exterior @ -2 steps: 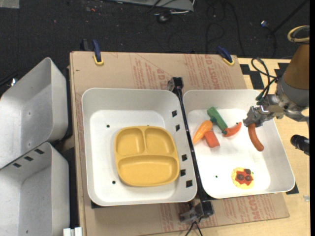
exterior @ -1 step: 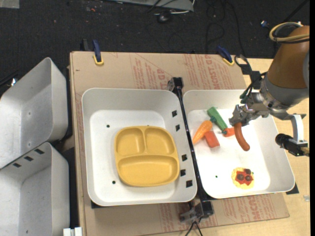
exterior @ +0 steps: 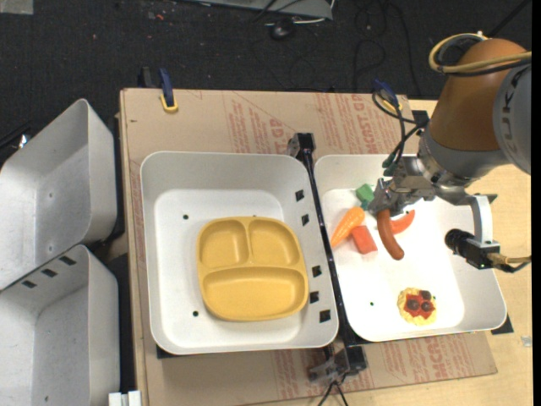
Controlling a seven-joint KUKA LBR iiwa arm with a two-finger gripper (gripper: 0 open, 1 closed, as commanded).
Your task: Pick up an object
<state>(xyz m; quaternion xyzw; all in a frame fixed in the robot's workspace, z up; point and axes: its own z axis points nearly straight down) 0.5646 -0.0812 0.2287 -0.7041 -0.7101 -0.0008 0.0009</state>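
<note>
One smooth reddish-brown sausage [exterior: 390, 234] is seen curved beneath the claw [exterior: 387, 203]; whether the claw is spread cannot be told.

Two white bins [exterior: 161, 227], one yellow divided plate [exterior: 252, 268], and roughly six toy food pieces [exterior: 390, 233].

The setting is a robotics laboratory. A KUKA arm [exterior: 478, 100] works over a cardboard-covered bench [exterior: 245, 121] bearing two white bins [exterior: 169, 176]. Loose cables [exterior: 372, 45] run across the dark floor.
</note>
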